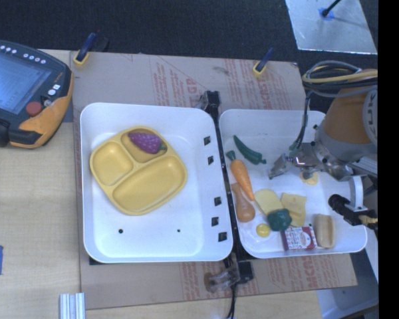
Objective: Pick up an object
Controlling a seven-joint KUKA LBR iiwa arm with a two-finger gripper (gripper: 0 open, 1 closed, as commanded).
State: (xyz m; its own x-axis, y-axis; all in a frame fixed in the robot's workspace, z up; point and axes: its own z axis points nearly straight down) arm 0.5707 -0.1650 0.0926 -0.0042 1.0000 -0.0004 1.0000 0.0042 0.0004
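Note:
My gripper (287,163) hangs over the middle of the right bin (279,123), its metal tip slanting down to the left, with nothing seen in it. Left of it lie a green pepper (248,150) and an orange carrot (241,176). Below the carrot rests a brown-orange piece (243,206). Two pale yellow slices (268,199) (294,205) lie in front of the gripper, with a dark green item (278,218) between them. Along the bin's front edge sit a small yellow ball (263,230), a red packet (297,238) and a bread piece (324,230).
The left bin (153,244) holds a yellow divided plate (153,185) with purple grapes (145,141) in its far compartment. A teach pendant (23,92) lies at the bench's far left. The arm's body (346,125) and cables (336,75) cover the right bin's right side.

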